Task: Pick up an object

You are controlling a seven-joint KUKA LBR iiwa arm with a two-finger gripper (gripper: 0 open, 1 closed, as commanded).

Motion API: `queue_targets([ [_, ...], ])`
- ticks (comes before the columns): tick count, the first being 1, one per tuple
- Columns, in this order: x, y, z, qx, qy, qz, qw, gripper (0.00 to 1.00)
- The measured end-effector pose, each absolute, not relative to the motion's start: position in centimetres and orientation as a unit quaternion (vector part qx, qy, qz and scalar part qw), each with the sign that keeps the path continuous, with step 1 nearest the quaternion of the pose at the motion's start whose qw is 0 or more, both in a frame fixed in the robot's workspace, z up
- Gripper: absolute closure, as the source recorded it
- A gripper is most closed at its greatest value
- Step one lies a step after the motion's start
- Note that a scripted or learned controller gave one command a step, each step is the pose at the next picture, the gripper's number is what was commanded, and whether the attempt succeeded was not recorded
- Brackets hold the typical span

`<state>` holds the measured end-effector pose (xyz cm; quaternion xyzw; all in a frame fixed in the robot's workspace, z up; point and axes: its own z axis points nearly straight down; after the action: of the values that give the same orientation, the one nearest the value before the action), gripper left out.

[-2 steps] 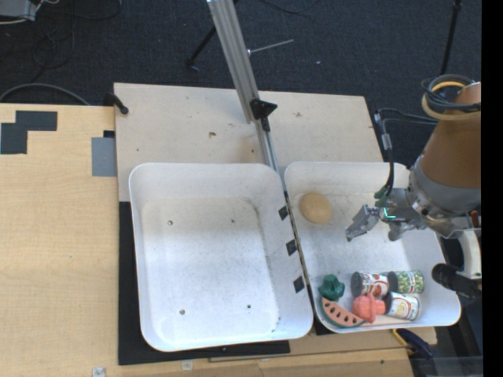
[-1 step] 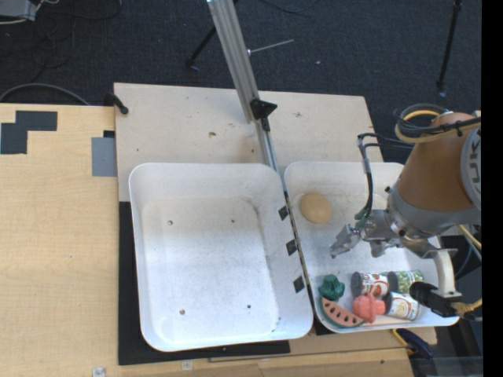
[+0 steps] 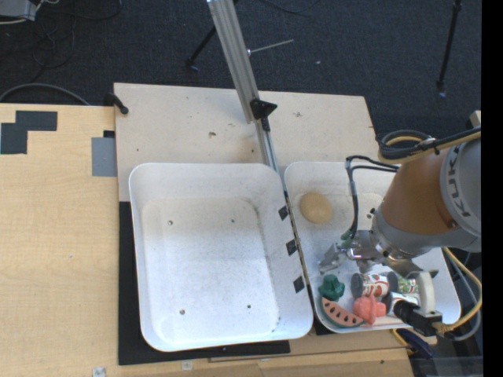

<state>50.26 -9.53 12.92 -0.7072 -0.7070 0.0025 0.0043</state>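
Claw (image 3: 339, 255) low in right white bin (image 3: 302, 175), grip state unclear. Round tan ball (image 3: 316, 207) nearby: likely light, smooth; pinch across middle.

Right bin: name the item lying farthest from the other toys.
The tan round ball, alone in the upper part of the right bin. The green toy, watermelon slice and pink toy cluster at its lower edge.
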Motion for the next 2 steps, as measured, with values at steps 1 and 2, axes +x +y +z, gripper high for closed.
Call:
queue_targets([
  [1, 50.3, -9.5, 9.2, -0.707, -0.707, 0.0001, 0.0, 0.0],
  [2, 50.3, -9.6, 10.3, -0.709, -0.705, -0.0003, 0.001, 1.0],
])
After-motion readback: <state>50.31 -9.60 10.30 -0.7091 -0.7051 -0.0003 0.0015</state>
